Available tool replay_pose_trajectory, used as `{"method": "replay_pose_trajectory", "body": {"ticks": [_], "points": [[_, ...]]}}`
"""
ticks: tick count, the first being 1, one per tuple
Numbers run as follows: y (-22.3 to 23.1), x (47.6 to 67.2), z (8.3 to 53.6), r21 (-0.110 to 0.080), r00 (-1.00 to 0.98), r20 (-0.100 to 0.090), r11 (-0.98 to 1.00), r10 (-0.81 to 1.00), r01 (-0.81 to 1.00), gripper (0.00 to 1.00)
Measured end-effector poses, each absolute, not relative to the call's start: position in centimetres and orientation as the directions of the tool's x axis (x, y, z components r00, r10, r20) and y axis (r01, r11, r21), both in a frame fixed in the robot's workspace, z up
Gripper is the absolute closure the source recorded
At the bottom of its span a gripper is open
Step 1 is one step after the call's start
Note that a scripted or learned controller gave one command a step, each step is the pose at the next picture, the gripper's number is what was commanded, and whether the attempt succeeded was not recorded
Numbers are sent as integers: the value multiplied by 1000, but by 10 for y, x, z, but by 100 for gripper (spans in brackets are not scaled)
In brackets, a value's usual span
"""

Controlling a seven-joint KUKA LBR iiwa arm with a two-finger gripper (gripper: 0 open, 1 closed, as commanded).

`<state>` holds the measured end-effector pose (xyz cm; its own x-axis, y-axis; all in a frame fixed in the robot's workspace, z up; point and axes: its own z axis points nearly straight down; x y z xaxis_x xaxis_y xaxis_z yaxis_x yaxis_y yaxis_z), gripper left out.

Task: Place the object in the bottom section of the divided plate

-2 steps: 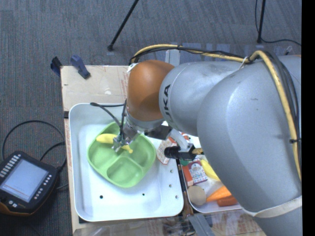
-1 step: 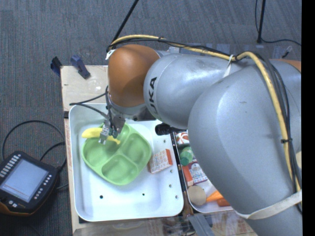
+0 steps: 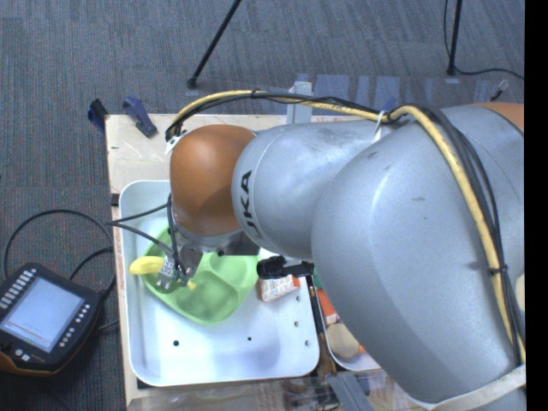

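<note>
A green divided plate [image 3: 210,288] lies in the left white bin [image 3: 214,358], toward its upper middle. A yellow banana-shaped object [image 3: 143,266] rests at the plate's left rim, partly over the bin floor. My gripper [image 3: 175,273] hangs just right of the yellow object, over the plate's left section, with its tip touching or nearly touching the object's right end. The grey wrist and its orange band [image 3: 210,178] hide the plate's upper part.
The big grey arm [image 3: 385,247] covers the right bin; only a corner with an orange-red item [image 3: 323,307] and a tan item [image 3: 344,344] peeks out. The left bin's near half is bare white floor. A teach pendant [image 3: 41,319] lies on the carpet at left.
</note>
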<state>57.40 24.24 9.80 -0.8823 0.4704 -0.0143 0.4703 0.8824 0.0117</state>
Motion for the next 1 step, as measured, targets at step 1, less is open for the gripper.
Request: {"method": "replay_pose_trajectory", "body": {"ticks": [1], "points": [[225,562,120,0,-980,1,980,199,199,100]]}}
